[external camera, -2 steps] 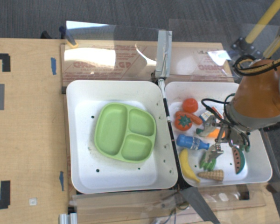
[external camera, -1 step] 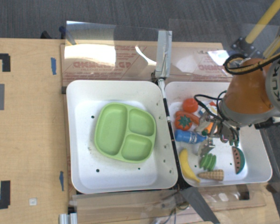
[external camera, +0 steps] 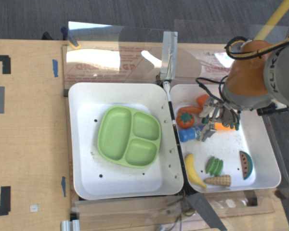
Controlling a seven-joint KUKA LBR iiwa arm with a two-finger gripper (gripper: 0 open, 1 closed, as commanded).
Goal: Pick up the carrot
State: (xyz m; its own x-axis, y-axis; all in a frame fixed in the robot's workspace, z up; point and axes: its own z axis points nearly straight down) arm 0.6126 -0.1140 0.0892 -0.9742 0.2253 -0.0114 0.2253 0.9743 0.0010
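The left bin (external camera: 82,143) holds a smooth green three-section plate (external camera: 129,137). In the right bin (external camera: 265,148) lie a tomato (external camera: 185,120), blue piece (external camera: 187,135) and curved banana (external camera: 193,171). The arm (external camera: 253,78) reaches down; its gripper (external camera: 216,121) sits beside the orange carrot (external camera: 225,126) (finger state cannot be told).

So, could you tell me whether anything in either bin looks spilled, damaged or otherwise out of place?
Nothing stands out. The green divided plate lies flat in the left bin. In the right bin the toy foods lie apart: banana, watermelon slice, ice cream cone, tomato. The gripper is low beside the carrot.
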